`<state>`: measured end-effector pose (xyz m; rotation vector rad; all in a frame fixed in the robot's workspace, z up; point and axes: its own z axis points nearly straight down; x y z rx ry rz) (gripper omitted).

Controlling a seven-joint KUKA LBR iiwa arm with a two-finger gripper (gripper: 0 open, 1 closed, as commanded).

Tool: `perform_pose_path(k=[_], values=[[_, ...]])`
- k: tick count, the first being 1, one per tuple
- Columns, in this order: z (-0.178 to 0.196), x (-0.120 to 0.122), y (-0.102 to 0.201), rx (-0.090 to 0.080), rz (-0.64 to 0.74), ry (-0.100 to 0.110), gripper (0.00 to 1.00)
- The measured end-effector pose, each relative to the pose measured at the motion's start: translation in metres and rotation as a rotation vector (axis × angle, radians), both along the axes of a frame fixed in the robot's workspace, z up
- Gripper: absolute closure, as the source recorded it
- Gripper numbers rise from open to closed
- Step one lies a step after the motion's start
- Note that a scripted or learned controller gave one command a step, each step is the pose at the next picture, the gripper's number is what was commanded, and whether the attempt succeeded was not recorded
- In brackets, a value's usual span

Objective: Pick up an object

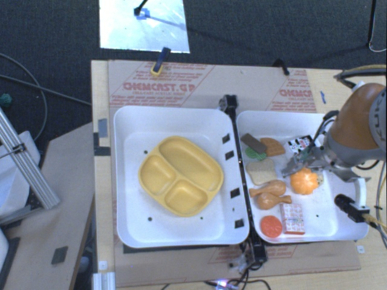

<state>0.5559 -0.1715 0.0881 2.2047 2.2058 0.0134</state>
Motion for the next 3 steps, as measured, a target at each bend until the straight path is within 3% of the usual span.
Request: perform_pose_path(k=[1, 2, 3], values=[[0.009, 0.002, -0.004, -0.005, -0.003, -0.001, 1.0], [0.003, -0.053, 0.029, -0.006, -0.005, -0.014, 1.0], [0.002, -0.054, 0.028, -0.004, -0.004, -0.005, 0.0]])
